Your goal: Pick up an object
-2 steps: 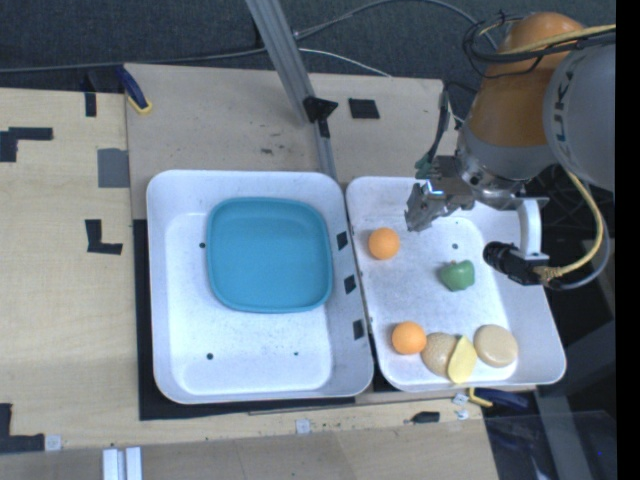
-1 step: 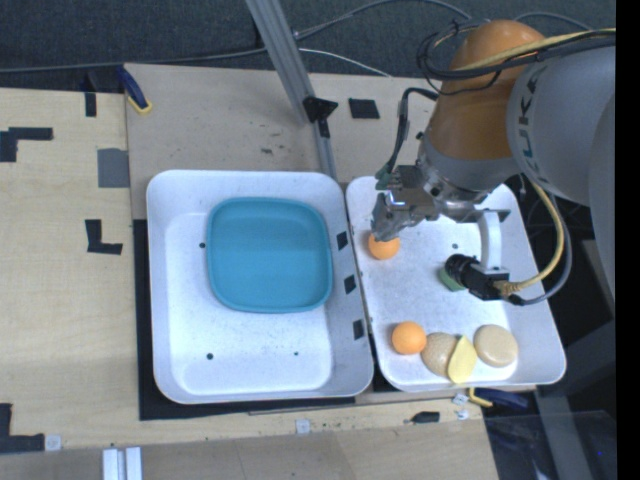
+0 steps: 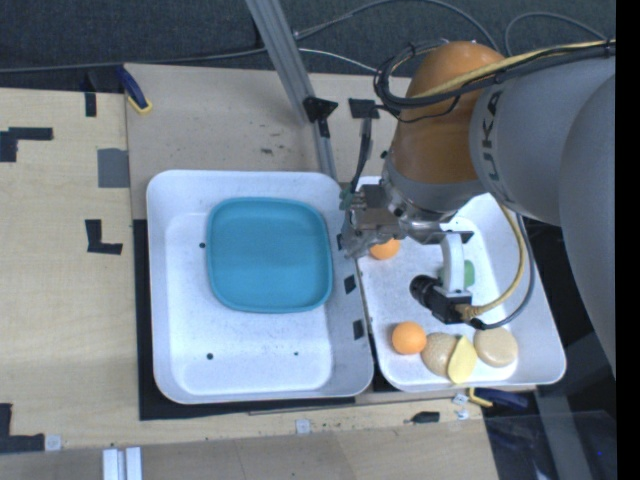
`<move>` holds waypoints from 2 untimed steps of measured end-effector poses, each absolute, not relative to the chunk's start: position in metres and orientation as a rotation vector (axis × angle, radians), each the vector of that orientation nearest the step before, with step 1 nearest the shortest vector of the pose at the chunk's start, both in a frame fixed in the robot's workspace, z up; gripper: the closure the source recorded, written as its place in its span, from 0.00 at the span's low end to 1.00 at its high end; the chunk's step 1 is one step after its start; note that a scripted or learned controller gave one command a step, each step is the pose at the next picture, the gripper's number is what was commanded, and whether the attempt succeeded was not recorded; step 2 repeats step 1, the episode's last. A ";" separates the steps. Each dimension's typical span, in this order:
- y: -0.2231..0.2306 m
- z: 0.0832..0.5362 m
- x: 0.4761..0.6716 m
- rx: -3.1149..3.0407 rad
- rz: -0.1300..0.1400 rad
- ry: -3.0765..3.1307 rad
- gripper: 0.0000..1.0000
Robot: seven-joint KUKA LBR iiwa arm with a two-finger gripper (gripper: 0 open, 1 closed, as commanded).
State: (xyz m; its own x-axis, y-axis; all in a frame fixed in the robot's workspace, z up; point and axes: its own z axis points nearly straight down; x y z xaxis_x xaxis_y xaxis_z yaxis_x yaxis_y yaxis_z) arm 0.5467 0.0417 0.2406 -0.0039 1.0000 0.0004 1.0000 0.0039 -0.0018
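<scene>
While the big grey arm (image 3: 560, 118) reaches in from the right, its hand (image 3: 372, 230) hangs low over the top left corner of the right bin (image 3: 530, 313), close to the wall where the two bins meet. I cannot tell how the hand is set, because the arm's wrist covers most of it. A small orange ball (image 3: 384, 249) peeks out just under the hand, partly hidden by it, and I cannot tell if they touch. The left bin (image 3: 180, 268) holds a blue plate (image 3: 268, 254), which lies flat near the top of that bin and takes up much of it. Near the front edge of the right bin sits another orange ball (image 3: 407, 338). Right beside that ball is a tan lump (image 3: 437, 352), then a yellow piece (image 3: 462, 360), then a pale round thing (image 3: 495, 347), all bunched close together. A black part (image 3: 440, 300) and a white and green part (image 3: 457, 266) hang off the arm over the middle of the right bin, well apart from the bunch at the front. Cables (image 3: 515, 268) loop down from the arm over this bin too. A grey pole (image 3: 290, 63) slants up from behind the bins. Both bins rest on a light brown table (image 3: 60, 318) with dark tape marks (image 3: 100, 238) on its left side.
</scene>
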 end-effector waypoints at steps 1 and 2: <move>0.099 0.237 0.528 -2.215 0.000 -2.226 1.00; 0.099 0.237 0.528 -2.215 0.000 -2.226 1.00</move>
